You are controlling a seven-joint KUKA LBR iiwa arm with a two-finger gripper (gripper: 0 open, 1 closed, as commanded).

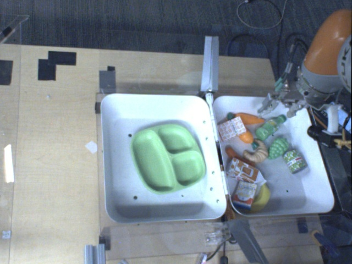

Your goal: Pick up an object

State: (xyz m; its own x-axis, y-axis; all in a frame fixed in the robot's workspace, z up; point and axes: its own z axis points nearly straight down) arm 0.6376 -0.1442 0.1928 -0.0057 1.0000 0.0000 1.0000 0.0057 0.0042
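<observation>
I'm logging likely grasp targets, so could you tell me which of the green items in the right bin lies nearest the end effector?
The small green plastic bottle, lying tilted just below the end effector. The bumpy green toy and the green-labelled can sit lower in the white right bin.

no text can be read; the printed cartons [242, 171] below-left of the gripper [279, 105] are too blurred.

**Count of things on the bench**

Two white bins: the left bin [110, 147] holds one green divided tray [168, 157]; the right bin [316, 186] holds about nine small items, among them one carrot [250, 118], one green bottle [270, 127], one banana [263, 198].
</observation>
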